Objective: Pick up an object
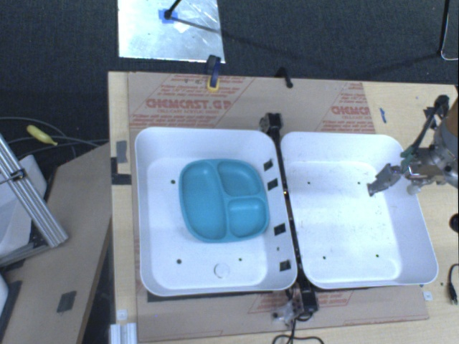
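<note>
Camera view gives you the bench (244,95) from above, its brown sheet printed in red, carrying two shallow white bins side by side. Your left bin (154,264) holds a blue divided plate (222,201), lying flat near the bin's middle, a little toward its far edge. You can count three compartments in it: one long one on the left side, two smaller ones on the right. No part of the plate touches the bin walls. Close to the near edge of that same bin you see a small pale round disc (221,269), hard to make out against the white floor.

Your right bin (409,264) has only dark specks on its floor. The gripper (380,183) hangs over this bin's right edge, toward the far right corner, its dark tip pointing left and inward. Nothing sits between its fingers, and you cannot tell from here whether they are spread or closed. It is well apart from the plate.
</note>
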Tool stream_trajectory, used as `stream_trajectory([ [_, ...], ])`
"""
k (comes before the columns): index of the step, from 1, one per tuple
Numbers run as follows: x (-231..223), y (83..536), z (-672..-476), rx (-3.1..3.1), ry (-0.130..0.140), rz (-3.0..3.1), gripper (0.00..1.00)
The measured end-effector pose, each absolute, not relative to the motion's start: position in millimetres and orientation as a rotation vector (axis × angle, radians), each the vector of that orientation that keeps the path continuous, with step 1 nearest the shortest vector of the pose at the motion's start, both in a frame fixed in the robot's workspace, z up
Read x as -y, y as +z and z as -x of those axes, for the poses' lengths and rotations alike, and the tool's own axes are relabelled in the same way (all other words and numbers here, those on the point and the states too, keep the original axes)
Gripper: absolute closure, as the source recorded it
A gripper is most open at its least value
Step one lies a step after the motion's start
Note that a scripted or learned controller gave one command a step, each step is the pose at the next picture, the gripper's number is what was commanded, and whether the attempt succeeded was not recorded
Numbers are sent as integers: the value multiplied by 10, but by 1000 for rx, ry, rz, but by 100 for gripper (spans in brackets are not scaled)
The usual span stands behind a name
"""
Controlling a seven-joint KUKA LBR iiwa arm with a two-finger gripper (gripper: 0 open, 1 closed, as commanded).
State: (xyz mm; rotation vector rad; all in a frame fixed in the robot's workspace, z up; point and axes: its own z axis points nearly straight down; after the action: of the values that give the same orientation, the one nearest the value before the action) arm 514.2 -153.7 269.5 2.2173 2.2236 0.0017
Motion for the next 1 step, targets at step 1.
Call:
stream_trajectory([
  [1,517,3055,-5115,-2236,10,-2203,0],
])
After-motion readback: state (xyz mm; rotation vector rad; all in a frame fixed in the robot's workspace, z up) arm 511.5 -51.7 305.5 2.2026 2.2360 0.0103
